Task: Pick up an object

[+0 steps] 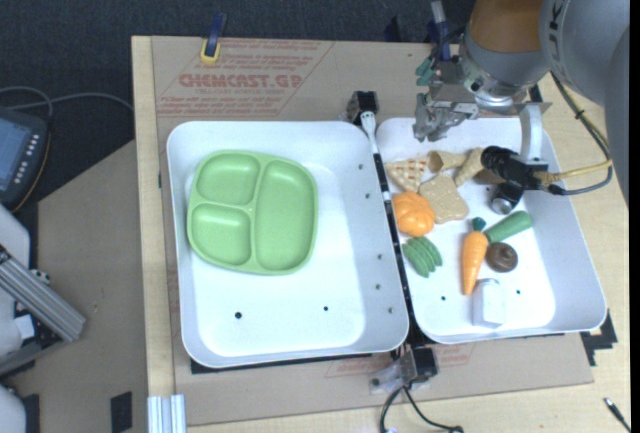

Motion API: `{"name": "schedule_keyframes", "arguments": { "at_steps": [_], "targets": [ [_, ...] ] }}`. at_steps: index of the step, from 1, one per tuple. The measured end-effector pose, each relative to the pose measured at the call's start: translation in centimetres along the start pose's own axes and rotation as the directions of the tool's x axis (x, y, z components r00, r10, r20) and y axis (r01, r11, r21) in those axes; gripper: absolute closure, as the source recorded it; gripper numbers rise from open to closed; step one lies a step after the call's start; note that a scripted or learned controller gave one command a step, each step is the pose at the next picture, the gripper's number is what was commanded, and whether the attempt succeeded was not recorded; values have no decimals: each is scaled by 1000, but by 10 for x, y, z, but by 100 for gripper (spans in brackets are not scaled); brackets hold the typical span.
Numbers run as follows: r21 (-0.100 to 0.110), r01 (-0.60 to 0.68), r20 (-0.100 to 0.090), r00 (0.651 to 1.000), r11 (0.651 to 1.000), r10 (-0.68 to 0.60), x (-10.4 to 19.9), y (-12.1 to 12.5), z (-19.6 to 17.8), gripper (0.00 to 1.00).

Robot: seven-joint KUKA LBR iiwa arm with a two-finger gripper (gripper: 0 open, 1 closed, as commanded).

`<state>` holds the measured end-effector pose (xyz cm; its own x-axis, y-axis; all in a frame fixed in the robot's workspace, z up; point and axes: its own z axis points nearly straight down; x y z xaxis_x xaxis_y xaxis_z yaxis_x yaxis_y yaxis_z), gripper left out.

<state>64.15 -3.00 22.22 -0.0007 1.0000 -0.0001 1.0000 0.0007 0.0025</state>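
Note:
My gripper (436, 129) hangs over the far left corner of the right bin (560, 306), its fingers pointing down just above the bin floor, with a narrow gap and nothing between them. Just in front of it lies a pile of toy food: tan bread or cracker pieces (440, 183), an orange fruit (413, 214), a green leafy piece (424, 254), a carrot (473, 259), a green cucumber (508, 225), a brown round piece (502, 258) and a white block (489, 302).
The left bin (200, 311) holds a green divided plate (254, 211). A black clamp (362, 106) sits at the far end of the ridge between the bins. A black cylinder (505, 166) on the arm's side hangs over the right bin.

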Motion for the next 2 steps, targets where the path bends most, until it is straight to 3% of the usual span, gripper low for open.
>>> {"name": "schedule_keyframes", "arguments": {
  "at_steps": [2],
  "targets": [
    [-2, -1, 1, 1000, 1000, 1, -12, 8, -11, 100]
  ]
}}
